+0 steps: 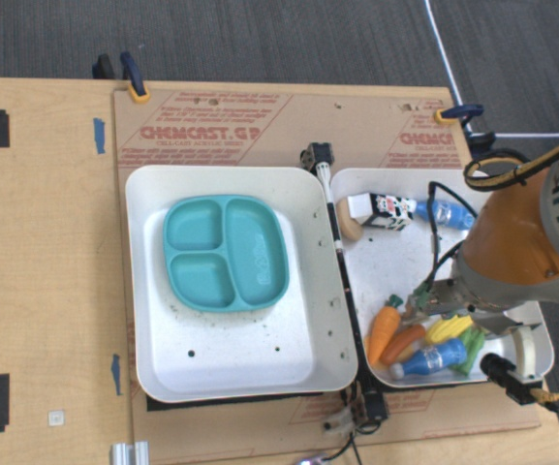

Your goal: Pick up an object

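Observation:
The right bin (395,260) holds a cluster of toy food at its near end: an orange carrot (383,329), a second orange piece (403,343), a yellow item (450,330), a blue bottle-like item (432,360) and a green piece (472,349). At the bin's far end lie a black-and-white carton (388,209), a tan piece (349,227) and a blue bottle (450,213). My gripper (436,303) hangs low over the near cluster, just above the yellow item and beside the carrot. The wrist hides its fingers.
The left bin (231,356) carries a teal divided plate (227,252). The arm's orange band (516,240) and grey body cover the right bin's right side. A black cable (497,168) loops above the arm.

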